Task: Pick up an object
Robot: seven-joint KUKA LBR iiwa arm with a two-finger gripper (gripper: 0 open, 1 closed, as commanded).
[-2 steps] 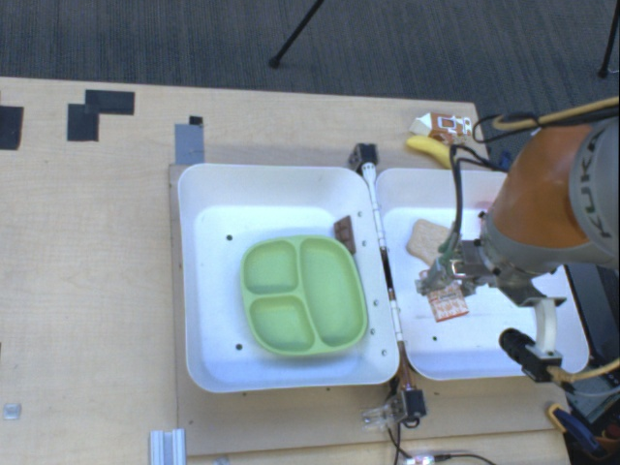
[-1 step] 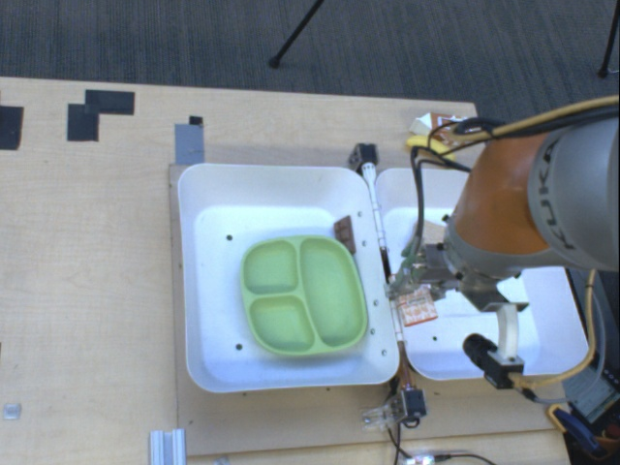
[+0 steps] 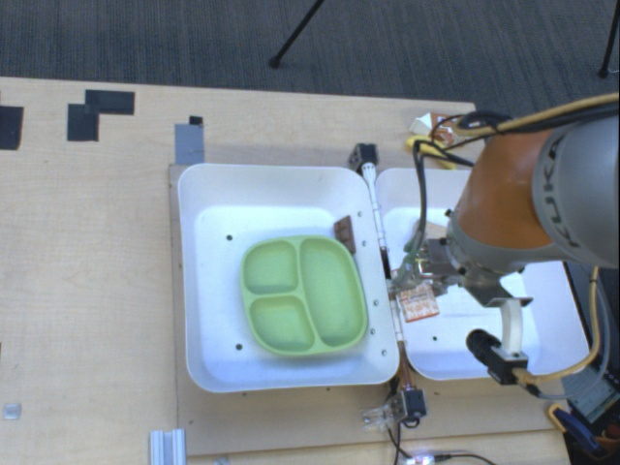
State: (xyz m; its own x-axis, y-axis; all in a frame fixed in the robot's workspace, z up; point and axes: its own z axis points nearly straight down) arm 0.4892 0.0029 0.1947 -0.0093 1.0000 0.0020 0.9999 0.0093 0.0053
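Note:
A light green divided plate (image 3: 303,294) lies in the left bin (image 3: 208,260). A small brown piece (image 3: 343,229) sits just off the plate's upper right corner. My gripper (image 3: 415,271) hangs low over the left side of the right bin (image 3: 436,356), close to the wall between the bins. A small white packet with orange-red print (image 3: 418,304) shows right below the gripper. I cannot tell whether the packet is held or lying on the bin floor. The grey and orange arm (image 3: 513,201) covers much of the right bin.
Cables run over the bench above the right bin (image 3: 441,134). A black clamp (image 3: 364,154) sits at the top of the divider, and another fixture (image 3: 407,405) at its bottom. Black tape marks (image 3: 97,112) lie on the wooden bench at far left.

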